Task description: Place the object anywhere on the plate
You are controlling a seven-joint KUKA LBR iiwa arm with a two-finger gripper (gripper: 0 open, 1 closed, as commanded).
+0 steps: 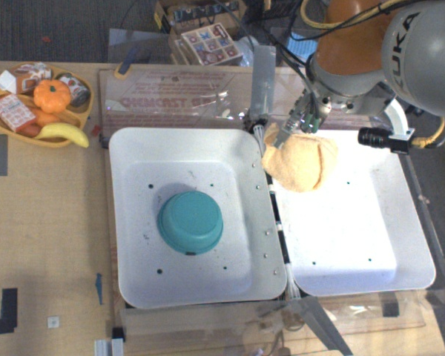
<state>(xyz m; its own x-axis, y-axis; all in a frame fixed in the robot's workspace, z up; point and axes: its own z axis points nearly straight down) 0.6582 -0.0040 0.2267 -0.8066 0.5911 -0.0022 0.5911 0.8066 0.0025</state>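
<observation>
A pale yellow, bun-shaped soft object (pixel 302 162) hangs over the upper left corner of the right bin (pixel 371 236), just right of the seam between the two bins. The gripper (pixel 293 128) meets its top edge, fingers closed on the object's upper left rim, so the piece droops below them, held. The grey arm (pixel 423 43) with its orange band (pixel 360 10) comes down from above and to the right of the object.

The teal plate (pixel 190 222), round and looking like an upturned dish, sits to the lower left of the object, near the middle of the left bin (pixel 133 162). The two are well apart, with the bin walls between them.

Both bins rest on a light wooden bench (pixel 44 236). Far to the left of the object, at the bench's upper left, a yellow tray (pixel 4 121) carries toy food, among it a small orange pumpkin (pixel 53 95) and a banana (pixel 63 133). Above the object, a clear plastic sheet (pixel 170 99) lies along the bins' far edge, and beyond it a dark floor holds cardboard boxes (pixel 208 21) and tangled cables (pixel 282 6).
</observation>
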